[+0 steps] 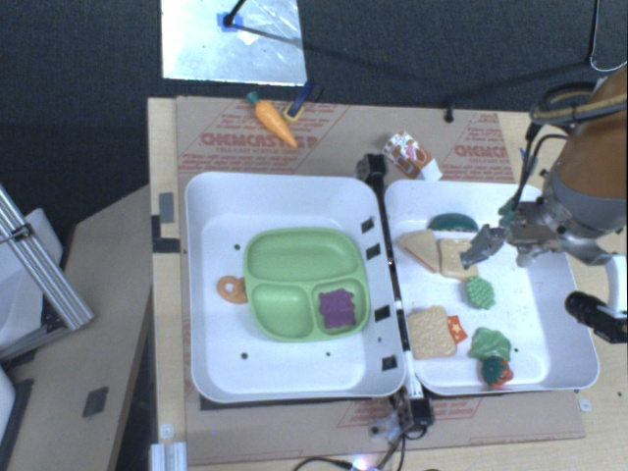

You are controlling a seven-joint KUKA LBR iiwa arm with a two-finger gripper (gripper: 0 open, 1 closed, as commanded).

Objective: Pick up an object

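light was even and fairly bright, from overhead. the two shallow white plastic bins [285,192] were near blown out, their walls losing detail. a crinkled silver foil sheet [234,29] at top threw patchy glare. shadows were soft and short beneath the grey arm with the orange band [593,155]. the dark carpet floor [78,86] read grainy. overall focus was soft; small toy food edges blurred.

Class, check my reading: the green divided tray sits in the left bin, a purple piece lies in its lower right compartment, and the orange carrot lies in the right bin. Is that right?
Not quite. The carrot is in neither bin: it lies on the cardboard behind the left bin, as the camera view shows. The rest stands: the green tray sits in the left bin, with the purple piece in its lower right compartment.
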